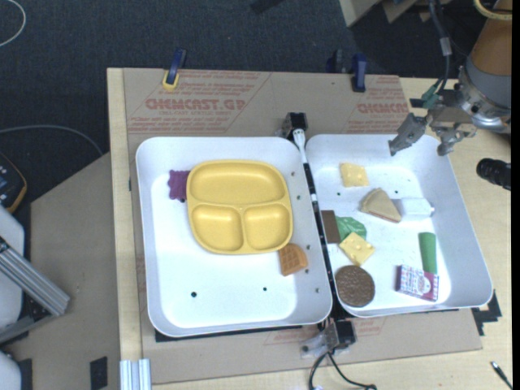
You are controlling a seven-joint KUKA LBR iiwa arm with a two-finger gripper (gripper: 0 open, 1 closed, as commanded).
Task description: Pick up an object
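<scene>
Tray (240, 204) in L bin (162, 283); cookie (355, 285) in R bin (463, 218).

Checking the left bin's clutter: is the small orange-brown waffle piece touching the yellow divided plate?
Touching: the camera view shows the waffle piece meeting the plate's lower right corner with no gap.

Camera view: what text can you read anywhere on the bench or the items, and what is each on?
"CHEMCAST GP": red print on the brown board behind the left bin.
Red print repeats behind the right bin, partly cut off, unreadable.
Pink-and-white packet: print too small to read.
</scene>
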